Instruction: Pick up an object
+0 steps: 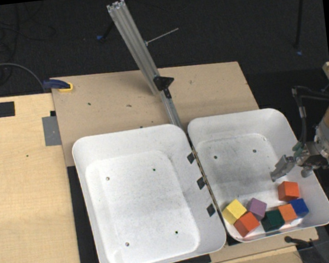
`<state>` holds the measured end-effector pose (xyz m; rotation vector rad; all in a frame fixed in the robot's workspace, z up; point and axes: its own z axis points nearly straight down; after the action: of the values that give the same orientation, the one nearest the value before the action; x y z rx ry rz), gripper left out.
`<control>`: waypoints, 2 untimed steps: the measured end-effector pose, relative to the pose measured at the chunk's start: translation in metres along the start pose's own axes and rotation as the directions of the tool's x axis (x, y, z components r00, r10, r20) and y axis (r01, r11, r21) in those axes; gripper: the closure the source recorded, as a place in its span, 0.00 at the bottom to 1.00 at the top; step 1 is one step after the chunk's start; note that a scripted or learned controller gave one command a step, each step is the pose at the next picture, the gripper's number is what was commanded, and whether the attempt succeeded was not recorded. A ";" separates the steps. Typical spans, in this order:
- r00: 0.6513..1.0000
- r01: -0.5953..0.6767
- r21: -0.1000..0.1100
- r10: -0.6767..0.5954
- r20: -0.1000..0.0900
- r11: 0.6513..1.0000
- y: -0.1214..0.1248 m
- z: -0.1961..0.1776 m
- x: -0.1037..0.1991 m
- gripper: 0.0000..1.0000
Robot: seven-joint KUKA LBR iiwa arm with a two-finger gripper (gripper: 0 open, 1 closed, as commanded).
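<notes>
Nearest to me, at the front corner of the right shallow white plastic bin [241,125], a small heap of coloured cubes lies together: a yellow cube [235,210], a purple cube [257,207], a red-orange cube [246,224], a dark green cube [272,220], a smaller orange cube [287,211] and a blue cube [300,207]. 1 more red cube [289,190] sits a little apart, just behind the blue one. The left white bin [89,149] stands beside it on the pale wooden surface [119,103].

From the right, the grey arm reaches over the bin's edge, and its metal hand [288,166] hangs just above and beside the red cube. I see nothing between its fingers, but whether they are spread or closed I cannot tell; they are too small and blurred.

As I judge it, the picking is not yet done: all 7 cubes rest in the bin. What is left is to lower the hand, close on 1 cube, probably the red one, and lift it.
</notes>
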<state>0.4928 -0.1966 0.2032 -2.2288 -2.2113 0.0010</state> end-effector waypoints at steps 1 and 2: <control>1.000 0.013 0.002 -0.013 -0.003 1.000 -0.006 -0.009 0.051 0.00; 1.000 0.007 0.003 -0.007 -0.002 1.000 -0.006 -0.018 0.048 1.00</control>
<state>0.4870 -0.1487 0.2217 -2.2184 -2.2169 0.0020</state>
